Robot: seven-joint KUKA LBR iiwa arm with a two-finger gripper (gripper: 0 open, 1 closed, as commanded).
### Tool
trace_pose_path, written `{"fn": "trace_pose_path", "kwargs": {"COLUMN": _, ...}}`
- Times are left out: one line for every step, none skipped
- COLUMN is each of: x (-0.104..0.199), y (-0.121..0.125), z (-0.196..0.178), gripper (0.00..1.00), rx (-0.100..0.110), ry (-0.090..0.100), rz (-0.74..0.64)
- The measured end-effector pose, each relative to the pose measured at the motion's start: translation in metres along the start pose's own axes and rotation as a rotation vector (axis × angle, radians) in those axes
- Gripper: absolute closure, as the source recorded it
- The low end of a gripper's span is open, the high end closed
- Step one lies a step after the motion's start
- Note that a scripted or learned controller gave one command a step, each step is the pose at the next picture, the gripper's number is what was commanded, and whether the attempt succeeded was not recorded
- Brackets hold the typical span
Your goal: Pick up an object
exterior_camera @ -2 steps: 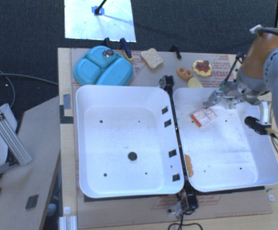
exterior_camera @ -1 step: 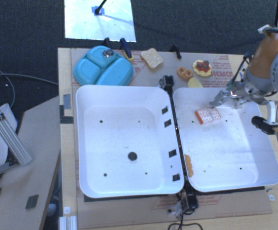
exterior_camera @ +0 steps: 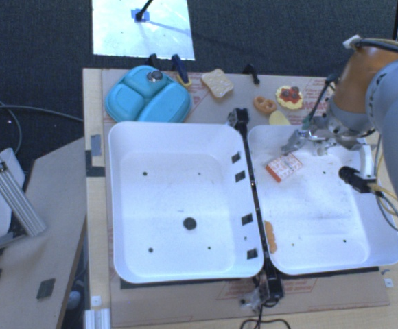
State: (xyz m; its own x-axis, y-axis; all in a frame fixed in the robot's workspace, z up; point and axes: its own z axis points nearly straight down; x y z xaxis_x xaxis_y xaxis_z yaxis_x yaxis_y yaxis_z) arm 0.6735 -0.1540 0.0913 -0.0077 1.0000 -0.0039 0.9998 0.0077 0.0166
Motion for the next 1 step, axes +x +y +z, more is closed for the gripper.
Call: {"fn": "trace_pose_path", "kwargs": {"x": 0.0014, "y": -0.0032, "z": -0.0163, "gripper": 0.00, "rx": 0.011, "ry": 0.003, "rz": 0.002}}
